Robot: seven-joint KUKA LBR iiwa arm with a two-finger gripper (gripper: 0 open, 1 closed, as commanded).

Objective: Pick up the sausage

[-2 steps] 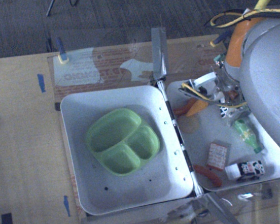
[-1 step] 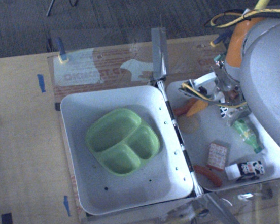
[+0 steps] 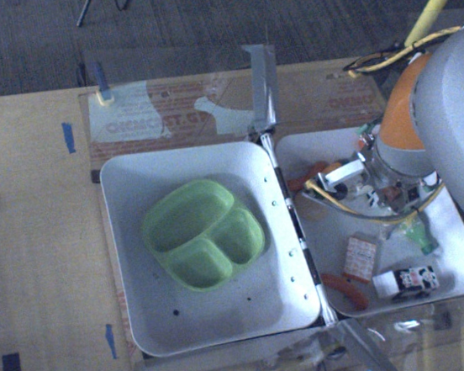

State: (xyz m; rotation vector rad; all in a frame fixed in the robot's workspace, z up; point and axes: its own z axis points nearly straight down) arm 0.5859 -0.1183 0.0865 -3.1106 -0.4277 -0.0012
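Camera view: end effector (image 3: 375, 194) low in right bin (image 3: 458, 257) at frame's right, open or closed impossible to tell; sausage (image 3: 345, 289) by that bin's lower-left wall, apart from it, liable to roll or wedge there under a slanted approach; smooth reddish cylinder beside waffled tan square (image 3: 360, 255) and glossy white carton (image 3: 406, 281).

A plate (image 3: 204, 234) sits in the left bin (image 3: 146, 306), the sausage (image 3: 346, 289) beside a carton (image 3: 407, 282) in the right bin (image 3: 326, 240).
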